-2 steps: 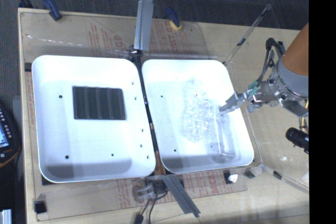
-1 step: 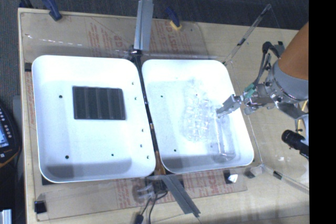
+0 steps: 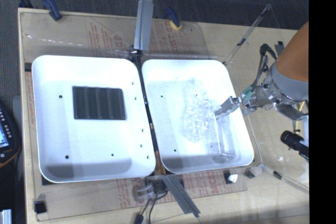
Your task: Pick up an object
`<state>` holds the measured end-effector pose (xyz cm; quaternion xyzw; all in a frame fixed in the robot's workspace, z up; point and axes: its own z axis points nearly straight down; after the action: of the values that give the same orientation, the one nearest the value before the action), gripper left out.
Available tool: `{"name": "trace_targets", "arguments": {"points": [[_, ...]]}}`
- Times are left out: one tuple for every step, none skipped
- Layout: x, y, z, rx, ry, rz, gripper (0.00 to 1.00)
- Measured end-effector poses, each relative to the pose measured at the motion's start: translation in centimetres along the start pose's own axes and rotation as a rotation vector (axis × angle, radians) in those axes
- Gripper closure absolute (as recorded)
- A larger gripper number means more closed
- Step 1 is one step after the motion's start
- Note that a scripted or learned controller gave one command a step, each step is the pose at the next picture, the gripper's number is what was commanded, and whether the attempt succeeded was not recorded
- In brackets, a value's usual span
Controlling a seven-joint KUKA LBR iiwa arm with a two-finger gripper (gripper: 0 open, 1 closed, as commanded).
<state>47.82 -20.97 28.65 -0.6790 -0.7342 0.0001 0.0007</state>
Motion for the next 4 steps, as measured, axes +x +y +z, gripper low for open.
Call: {"name": "trace_targets", "arguments": {"points": [[0.0,0.1,-1.0,0.000,-0.001,-0.006,1.00],[7.0,1.1,-5.5,-0.004,-0.002,0.269,1.00],[6.5,0.5,-7.3,-0.005,-0.003,0.113,1.00],[19.3,1.9,-10.1,-0.004,0.000,0.131,1.00]]}}
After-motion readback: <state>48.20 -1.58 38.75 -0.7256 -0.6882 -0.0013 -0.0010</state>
